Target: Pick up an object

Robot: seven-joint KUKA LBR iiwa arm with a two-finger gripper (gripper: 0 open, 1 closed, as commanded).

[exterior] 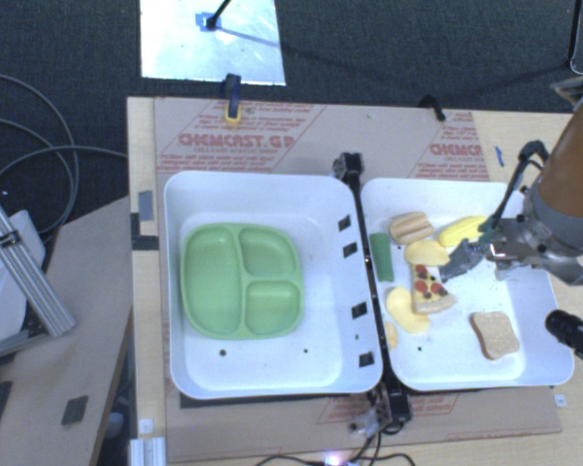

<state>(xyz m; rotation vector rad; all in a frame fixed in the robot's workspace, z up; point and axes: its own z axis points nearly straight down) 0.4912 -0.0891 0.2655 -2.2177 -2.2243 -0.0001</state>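
Your grey arm (pixel 573 178) runs off the right edge, and its gripper (pixel 459 260) partly covers the yellow banana-shaped toy (pixel 459 229).

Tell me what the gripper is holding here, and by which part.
Cannot be told. The gripper sits low in the right bin, beside the pizza slice and banana, with nothing visibly between its fingers.

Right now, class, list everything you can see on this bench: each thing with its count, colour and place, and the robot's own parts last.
Shallow white plastic bins: two, white, side by side on the bench.
Green divided plastic plate: one, green, left bin.
Toy hot dog bun: one, tan, right bin, top.
Toy banana: one, yellow, right bin, by the claw.
Toy pizza slice: one, red-topped, right bin, middle.
Toy bread slice: one, brown, right bin, lower right.
Arm: one, grey, right edge.
Claw: one, dark, above the pizza slice.
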